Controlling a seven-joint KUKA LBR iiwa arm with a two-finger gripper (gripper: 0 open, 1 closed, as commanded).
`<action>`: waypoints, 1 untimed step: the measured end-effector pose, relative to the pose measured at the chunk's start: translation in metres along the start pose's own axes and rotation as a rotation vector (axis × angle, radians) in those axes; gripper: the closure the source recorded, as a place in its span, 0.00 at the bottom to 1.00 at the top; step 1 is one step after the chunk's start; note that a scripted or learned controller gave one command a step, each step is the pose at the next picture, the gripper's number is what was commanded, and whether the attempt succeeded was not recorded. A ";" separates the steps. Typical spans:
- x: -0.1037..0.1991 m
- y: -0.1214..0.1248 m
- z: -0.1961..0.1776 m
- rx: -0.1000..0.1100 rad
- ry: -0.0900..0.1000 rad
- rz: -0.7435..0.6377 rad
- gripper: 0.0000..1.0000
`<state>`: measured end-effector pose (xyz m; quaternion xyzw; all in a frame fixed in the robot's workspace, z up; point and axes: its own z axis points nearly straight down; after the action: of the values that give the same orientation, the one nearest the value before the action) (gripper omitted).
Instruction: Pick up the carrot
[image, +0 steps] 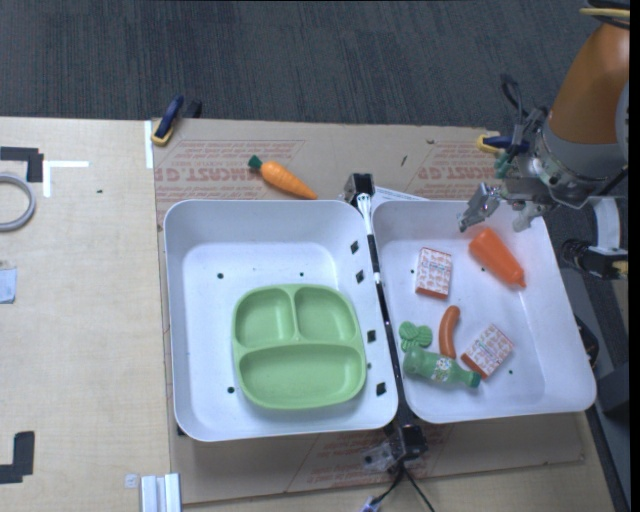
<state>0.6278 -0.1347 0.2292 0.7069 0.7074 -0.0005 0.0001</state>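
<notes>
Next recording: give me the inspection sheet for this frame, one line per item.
Surface: bench bearing left bin and right bin.
Job's things: carrot lying outside the bins, behind the left one.
Clutter: green plate in left bin; orange piece, two small packets, sausage, green bottle in right bin.
Grippers: pincer above right bin's far edge, holding nothing.
Cables: wires at front.
Surroundings: dark floor.

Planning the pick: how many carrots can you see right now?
2. One carrot with a green top lies on the cardboard outside the bins, behind the left bin. Another orange carrot lies in the right bin, just below the gripper.
</notes>
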 end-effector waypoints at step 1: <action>-0.010 0.012 0.127 -0.001 0.000 -0.185 0.00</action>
<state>0.6397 -0.1446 0.1020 0.6387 0.7695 -0.0001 0.0006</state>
